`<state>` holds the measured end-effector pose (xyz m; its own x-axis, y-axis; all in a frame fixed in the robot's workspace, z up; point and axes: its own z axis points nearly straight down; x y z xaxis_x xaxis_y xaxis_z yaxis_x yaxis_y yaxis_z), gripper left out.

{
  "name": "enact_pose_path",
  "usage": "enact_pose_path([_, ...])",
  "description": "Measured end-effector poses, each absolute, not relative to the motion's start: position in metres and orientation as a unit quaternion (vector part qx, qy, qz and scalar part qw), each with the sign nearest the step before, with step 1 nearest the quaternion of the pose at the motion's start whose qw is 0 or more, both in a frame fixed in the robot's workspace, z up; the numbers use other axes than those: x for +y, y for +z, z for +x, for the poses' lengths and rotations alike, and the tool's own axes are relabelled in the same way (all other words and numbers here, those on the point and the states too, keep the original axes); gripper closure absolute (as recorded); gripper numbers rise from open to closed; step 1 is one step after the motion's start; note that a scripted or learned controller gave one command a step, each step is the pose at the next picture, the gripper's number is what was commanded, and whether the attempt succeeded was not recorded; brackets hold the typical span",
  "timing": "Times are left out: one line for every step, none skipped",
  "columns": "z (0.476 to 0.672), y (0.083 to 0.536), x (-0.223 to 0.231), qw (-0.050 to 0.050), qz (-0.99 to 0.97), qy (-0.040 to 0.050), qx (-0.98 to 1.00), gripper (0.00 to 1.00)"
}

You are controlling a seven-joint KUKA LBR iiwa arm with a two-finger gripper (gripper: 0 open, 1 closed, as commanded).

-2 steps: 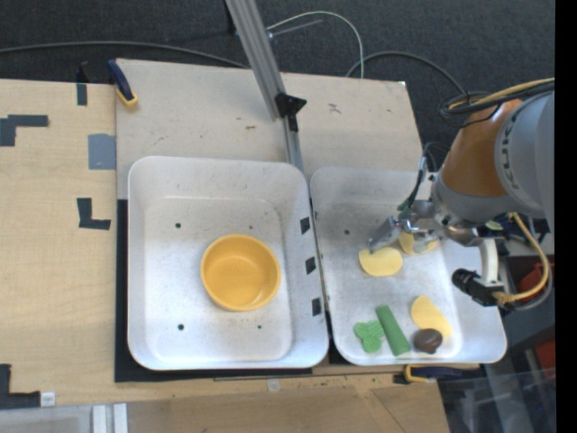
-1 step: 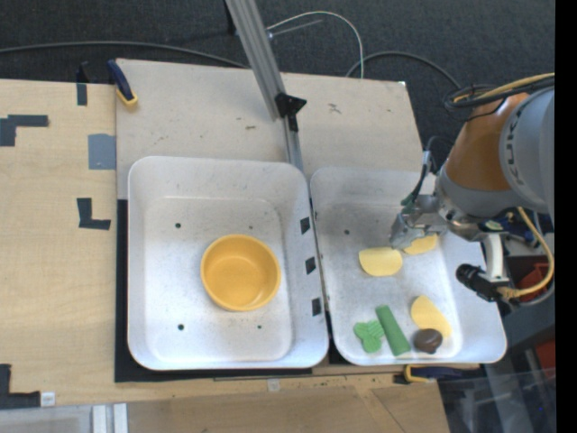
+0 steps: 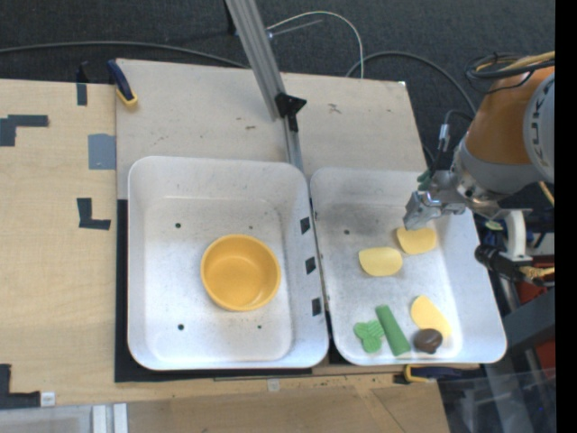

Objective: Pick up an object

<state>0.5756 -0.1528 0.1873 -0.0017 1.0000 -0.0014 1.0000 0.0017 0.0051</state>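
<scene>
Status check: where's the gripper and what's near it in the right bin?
Gripper low over right bin, just above a yellow piece. Second yellow piece beside it. Nothing visibly held.

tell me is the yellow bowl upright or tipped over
Upright. The yellow bowl sits in the left bin with its open mouth facing up, inside visible.

We see two white bins, the left bin (image 3: 153, 197) speckled with fine dark grit and holding an orange-yellow bowl (image 3: 240, 271) near its middle. The right bin (image 3: 361, 197) is white too, smudged grey toward twelve o'clock. In it lie three pale yellow pieces (image 3: 380, 261), a green block (image 3: 391, 329) beside a green leafy piece (image 3: 368, 336), and a dark brown lump (image 3: 427, 340) at five o'clock. The arm (image 3: 509, 133) shows orange above a grey wrist. The bench (image 3: 45, 197) is light wood with grey tape marks.
</scene>
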Motion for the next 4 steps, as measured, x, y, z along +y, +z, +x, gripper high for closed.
enact_pose_path([0.574, 0.243, -0.163, 0.003, 0.707, 0.0011, 0.708, 1.00])
enact_pose_path([0.575, 0.292, -0.163, 0.002, 0.707, 0.0011, 0.708, 1.00])
enact_pose_path([0.578, 0.278, -0.113, -0.001, 0.705, -0.0001, 0.709, 1.00])
enact_pose_path([0.593, 0.263, -0.071, -0.001, 0.705, -0.0007, 0.709, 1.00])
